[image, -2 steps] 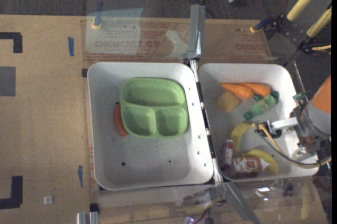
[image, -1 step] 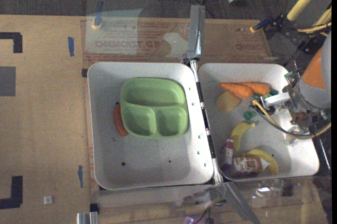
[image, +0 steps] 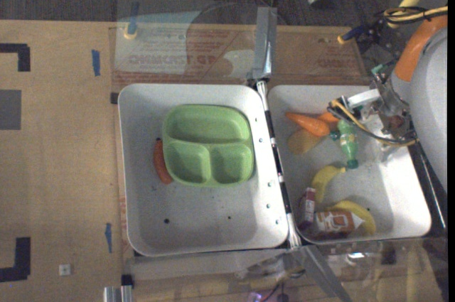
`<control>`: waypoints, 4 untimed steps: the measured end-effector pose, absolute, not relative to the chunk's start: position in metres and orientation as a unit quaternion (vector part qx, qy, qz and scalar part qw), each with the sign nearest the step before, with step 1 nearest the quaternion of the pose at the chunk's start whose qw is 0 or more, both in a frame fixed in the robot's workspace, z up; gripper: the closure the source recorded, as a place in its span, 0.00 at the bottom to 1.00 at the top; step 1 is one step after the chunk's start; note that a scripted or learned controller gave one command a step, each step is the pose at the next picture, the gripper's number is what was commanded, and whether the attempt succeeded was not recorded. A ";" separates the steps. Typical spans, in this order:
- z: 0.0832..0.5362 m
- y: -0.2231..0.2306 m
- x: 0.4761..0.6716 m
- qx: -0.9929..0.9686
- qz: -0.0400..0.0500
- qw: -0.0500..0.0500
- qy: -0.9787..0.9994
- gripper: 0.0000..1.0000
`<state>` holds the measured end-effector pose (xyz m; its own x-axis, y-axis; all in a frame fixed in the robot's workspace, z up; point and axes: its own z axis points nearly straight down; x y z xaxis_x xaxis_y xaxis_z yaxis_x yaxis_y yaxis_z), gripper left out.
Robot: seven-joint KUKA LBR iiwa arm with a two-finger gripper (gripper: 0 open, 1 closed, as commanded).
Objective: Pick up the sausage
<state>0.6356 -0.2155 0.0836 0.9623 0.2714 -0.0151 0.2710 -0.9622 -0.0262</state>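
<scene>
The end effector hangs over the upper right part of the right bin, amid cables, and whether it is wide or narrow I cannot tell. Just to its left lie a carrot and a green bottle, with a banana nearer the front. The sausage lies well apart in the left bin, touching the left edge of the green divided plate.

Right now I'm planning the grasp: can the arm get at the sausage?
Probably, but awkwardly: the sausage lies open from above, tight against the green plate in the left bin, across from the end effector.
</scene>
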 end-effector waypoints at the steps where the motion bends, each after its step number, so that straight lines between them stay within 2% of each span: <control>1: 0.084 -0.214 0.638 -0.990 0.005 0.009 -0.139 0.00; 2: 0.117 -0.106 0.589 -0.966 0.002 0.002 -0.260 0.00; 3: 0.171 -0.137 0.606 -0.995 0.001 0.000 -0.101 0.00; 4: 0.327 -0.139 0.551 -0.989 0.001 0.000 -0.146 0.00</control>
